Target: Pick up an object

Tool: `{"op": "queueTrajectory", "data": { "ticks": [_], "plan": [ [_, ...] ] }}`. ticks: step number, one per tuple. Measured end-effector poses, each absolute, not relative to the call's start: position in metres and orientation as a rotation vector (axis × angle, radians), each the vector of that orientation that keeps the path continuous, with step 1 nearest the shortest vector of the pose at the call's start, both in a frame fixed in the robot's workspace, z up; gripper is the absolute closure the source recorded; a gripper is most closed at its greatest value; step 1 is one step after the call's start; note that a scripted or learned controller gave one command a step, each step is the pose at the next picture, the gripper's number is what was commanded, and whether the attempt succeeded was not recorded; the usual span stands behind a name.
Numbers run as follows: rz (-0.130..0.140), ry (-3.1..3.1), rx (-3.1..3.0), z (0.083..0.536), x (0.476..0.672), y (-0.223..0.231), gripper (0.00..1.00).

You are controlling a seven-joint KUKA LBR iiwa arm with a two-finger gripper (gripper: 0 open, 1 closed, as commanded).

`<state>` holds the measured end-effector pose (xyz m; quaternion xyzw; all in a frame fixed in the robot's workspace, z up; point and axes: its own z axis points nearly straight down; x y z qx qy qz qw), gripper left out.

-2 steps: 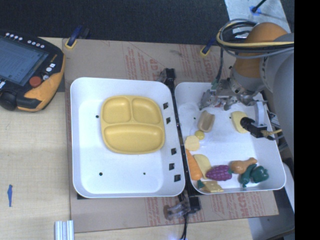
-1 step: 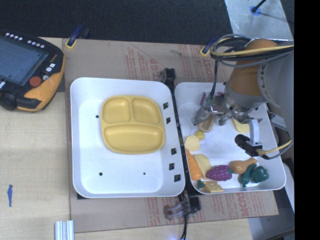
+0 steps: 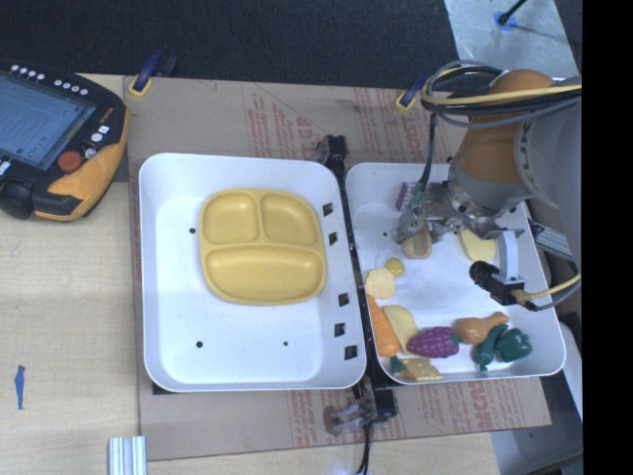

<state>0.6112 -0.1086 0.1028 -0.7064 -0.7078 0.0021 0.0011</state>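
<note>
Tan toy piece point(image 3: 419, 244) is seen in the right bin's point(image 3: 435, 295) far half, directly under the gripper point(image 3: 423, 228), whose finger opening cannot be told; remaining toys lie nearer.

Grey arm point(image 3: 549, 151) with orange band, looped yellow-and-black cables, metallic tool point(image 3: 427, 228).

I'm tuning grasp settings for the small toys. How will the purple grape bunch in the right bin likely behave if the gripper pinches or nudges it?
The purple grape bunch looks like moulded plastic toy food, so probably stiff and light. Its bumpy, rounded surface may let flat fingers slip. It lies close among a carrot and a green vegetable, so a nudge would likely shove neighbours rather than roll it far.
</note>
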Motion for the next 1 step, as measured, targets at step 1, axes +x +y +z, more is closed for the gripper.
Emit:
{"op": "queueTrajectory", "data": {
  "ticks": [1],
  "plan": [
    [-0.009, -2.234, -2.213, 0.1979, 0.5933, -0.049, 1.0]
  ]
}}
